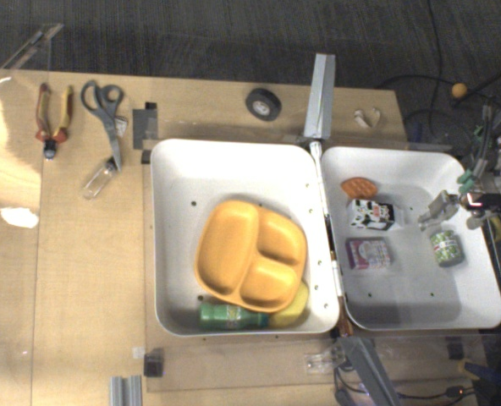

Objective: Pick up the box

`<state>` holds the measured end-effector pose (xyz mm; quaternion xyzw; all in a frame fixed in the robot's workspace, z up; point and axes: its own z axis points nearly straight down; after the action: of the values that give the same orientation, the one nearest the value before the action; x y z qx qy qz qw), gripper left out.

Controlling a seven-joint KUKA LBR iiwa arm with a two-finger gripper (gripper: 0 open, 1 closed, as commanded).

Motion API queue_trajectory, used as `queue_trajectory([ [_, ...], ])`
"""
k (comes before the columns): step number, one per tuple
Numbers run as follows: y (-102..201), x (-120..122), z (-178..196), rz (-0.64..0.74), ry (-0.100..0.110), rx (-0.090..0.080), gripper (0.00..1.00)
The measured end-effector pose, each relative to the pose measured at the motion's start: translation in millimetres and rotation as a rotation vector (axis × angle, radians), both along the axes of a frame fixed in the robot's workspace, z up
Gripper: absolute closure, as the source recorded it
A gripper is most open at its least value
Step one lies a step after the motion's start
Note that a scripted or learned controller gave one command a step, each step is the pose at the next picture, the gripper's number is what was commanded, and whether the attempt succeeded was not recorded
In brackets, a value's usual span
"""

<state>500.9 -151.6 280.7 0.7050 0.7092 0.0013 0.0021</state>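
**Two boxes in the right bin, claw at its far edge**

Two small boxes lie in the right bin [487,307], close together near its left wall. The upper box [372,215] is black and white with a printed pattern; the lower box [369,253] is purple with a pale label. Both are flat, cardboard-looking and rectangular. Just above the upper one lies a single orange oval thing [360,187] with a ridged surface. One short green can [445,248] with a pale top sits toward the bin's right side, well apart from the boxes.

The claw [441,207] reaches in from the right edge, grey and metallic, over the right part of the bin, just above the can. Nothing sits between its fingers; whether they are spread or closed cannot be told.

The left bin [174,227] holds one yellow divided tray [252,255], smooth plastic with three rounded wells, upside up and tilted. It overlaps one green bottle [229,315] lying on its side and one yellow-green round fruit [294,307].

On the wooden surface [73,294] lie one pair of scissors [107,112], one pair of red-handled pliers [52,117] and one dark tape roll [263,103].
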Motion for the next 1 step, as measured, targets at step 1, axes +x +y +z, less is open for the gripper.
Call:
queue_trajectory([
  [1, 110.5, 31.3, -57.1, 0.046, 0.002, 0.001, 0.00],
])
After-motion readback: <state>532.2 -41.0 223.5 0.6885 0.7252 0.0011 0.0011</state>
